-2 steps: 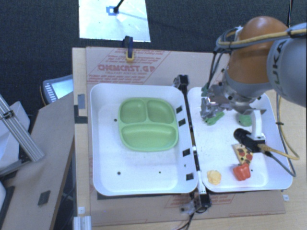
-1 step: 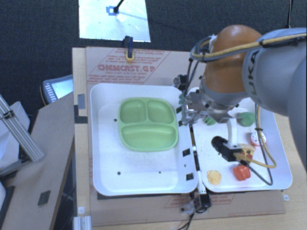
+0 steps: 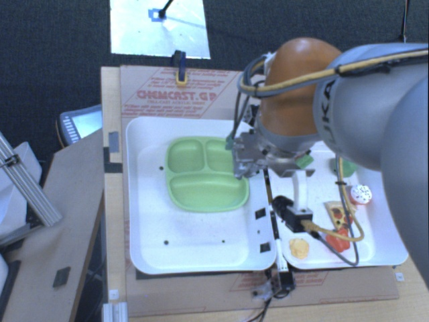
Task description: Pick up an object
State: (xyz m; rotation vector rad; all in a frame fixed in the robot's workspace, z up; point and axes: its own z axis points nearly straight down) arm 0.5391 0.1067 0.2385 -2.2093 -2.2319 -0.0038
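A light green divided plate [image 3: 201, 180] lies in the left white bin [image 3: 147, 240]. My gripper [image 3: 240, 168] hangs low over the plate's right rim, close to the wall between the two bins. In the right bin [image 3: 382, 247] lie a pizza-slice toy [image 3: 338, 215], a white ball with red dots [image 3: 361, 194], a yellow piece [image 3: 299, 248] and a red-orange piece [image 3: 340, 241]. A small green piece [image 3: 305, 159] peeks out from under the wrist.
The arm's grey body and orange band cover the back of the right bin. A cardboard sheet [image 3: 167, 94] lies under both bins. A slanted metal rail [image 3: 27, 186] stands to the left of the bench.
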